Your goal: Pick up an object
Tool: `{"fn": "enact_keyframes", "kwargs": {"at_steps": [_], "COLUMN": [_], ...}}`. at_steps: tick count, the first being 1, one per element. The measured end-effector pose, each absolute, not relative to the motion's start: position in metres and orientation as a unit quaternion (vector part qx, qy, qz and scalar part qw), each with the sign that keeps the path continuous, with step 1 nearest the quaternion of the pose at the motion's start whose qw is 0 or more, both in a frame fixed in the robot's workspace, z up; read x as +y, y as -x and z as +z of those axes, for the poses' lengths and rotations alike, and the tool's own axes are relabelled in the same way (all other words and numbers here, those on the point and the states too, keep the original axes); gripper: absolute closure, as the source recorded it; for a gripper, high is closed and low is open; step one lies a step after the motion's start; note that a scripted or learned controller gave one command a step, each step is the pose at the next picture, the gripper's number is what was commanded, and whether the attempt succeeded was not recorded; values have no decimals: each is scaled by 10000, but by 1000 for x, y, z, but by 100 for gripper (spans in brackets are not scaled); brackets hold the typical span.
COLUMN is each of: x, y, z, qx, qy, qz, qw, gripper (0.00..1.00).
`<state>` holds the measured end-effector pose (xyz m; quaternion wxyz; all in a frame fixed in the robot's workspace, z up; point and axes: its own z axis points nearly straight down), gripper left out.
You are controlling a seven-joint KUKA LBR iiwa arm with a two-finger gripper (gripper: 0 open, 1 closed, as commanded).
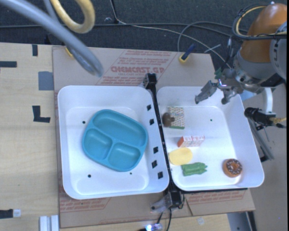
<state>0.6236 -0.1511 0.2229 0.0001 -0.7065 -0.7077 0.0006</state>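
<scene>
The right bin [241, 129] holds several small food items: a tan and brown block [175, 117] near its left wall, a red and white carton [191, 141], a yellow piece [180, 156], a green piece [194, 168] and a brown doughnut [232, 167] at the front right. My gripper [215, 94] hangs above the bin's far edge, well behind all of these. Its two dark fingers [203, 93] stand spread apart with nothing between them.
A blue divided plate [115, 139] lies in the left bin [70, 129]. A grey hose [53, 25] and a yellow loop [79, 6] cross the top left. Cables run behind the bins, and a black bracket [260, 115] sits by the right bin's outer wall.
</scene>
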Motion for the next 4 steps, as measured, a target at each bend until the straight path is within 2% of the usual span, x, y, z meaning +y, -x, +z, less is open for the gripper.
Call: {"fn": "enact_keyframes", "kwargs": {"at_steps": [1,3,4], "x": [-145,-143,-139], "y": [-625,-625,-629], "z": [159,88,103], "qx": [-7079,-7075,-7087], "qy": [7063,7067,7055], "qz": [25,-3,-60], "qw": [25,-9,-30], "gripper": [0,0,100]}}
